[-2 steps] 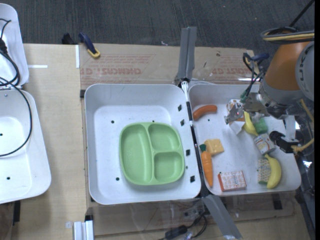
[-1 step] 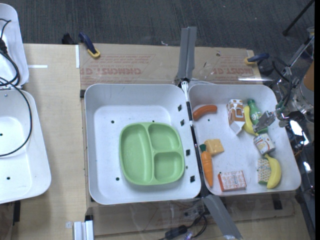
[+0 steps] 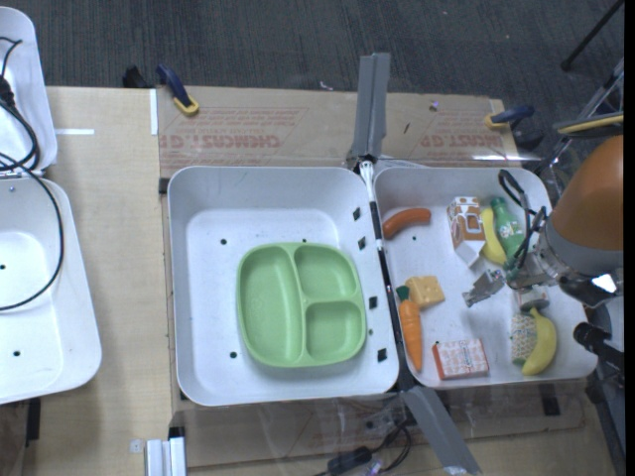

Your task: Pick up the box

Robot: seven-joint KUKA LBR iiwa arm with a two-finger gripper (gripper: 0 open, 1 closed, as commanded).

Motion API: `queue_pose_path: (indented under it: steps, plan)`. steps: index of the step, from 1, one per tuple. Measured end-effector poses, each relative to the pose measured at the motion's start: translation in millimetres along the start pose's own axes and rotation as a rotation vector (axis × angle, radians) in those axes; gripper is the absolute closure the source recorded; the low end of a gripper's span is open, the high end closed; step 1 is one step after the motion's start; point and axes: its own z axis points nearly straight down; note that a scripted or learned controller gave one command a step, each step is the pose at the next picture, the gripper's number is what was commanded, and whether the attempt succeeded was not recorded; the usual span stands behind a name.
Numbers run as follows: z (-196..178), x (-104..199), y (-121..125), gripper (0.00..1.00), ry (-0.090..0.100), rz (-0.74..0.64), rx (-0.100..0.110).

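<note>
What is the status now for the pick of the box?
Gripper low in right bin, holding nothing seen. Box flat near the front wall, untouched. Cracker and carrot lie beside it, not blocking.

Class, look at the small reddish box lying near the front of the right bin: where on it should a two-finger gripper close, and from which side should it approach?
Grip the box across its shorter width, coming straight down from above. It lies flat, broad face up, with open floor along both long edges; the carrot lies beside its left end, so closing lengthwise looks riskier.
</note>
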Motion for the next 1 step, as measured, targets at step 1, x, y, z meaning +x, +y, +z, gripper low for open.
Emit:
queue_pose_path:
  steps: [1]
  plan:
    - [16.3, 50.0, -28.9, 0.0, 0.001, 0.013, 0.011]
